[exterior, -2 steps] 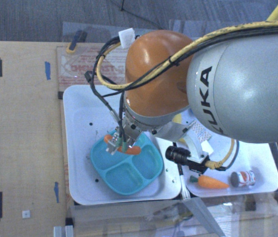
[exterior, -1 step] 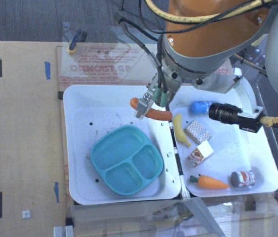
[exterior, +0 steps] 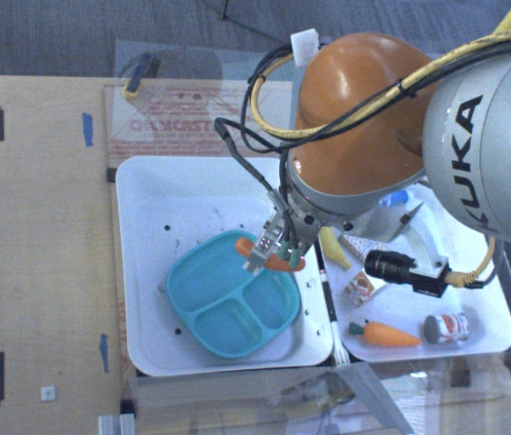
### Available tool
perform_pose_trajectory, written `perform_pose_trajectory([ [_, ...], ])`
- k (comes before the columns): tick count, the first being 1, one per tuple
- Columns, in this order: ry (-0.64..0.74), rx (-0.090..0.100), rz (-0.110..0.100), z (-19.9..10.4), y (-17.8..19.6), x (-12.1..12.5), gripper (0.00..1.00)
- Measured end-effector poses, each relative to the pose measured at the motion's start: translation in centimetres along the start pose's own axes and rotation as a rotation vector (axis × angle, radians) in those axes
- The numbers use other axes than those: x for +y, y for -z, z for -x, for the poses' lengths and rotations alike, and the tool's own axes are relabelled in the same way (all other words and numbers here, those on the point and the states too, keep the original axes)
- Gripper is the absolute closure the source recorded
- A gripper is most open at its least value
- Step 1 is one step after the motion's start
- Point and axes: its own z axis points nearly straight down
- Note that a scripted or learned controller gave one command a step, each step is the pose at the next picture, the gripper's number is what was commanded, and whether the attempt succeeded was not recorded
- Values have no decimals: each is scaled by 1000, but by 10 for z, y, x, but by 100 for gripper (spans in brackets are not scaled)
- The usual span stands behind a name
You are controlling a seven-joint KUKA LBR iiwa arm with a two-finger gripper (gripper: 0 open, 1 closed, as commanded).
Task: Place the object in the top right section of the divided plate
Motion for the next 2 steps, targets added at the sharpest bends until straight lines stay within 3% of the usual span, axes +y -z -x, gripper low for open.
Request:
perform_pose_trajectory([
  [1, 63, 2, -1, -21, -119, 26, 100],
  [2, 187, -1, 2, 2, -69, 85, 100],
])
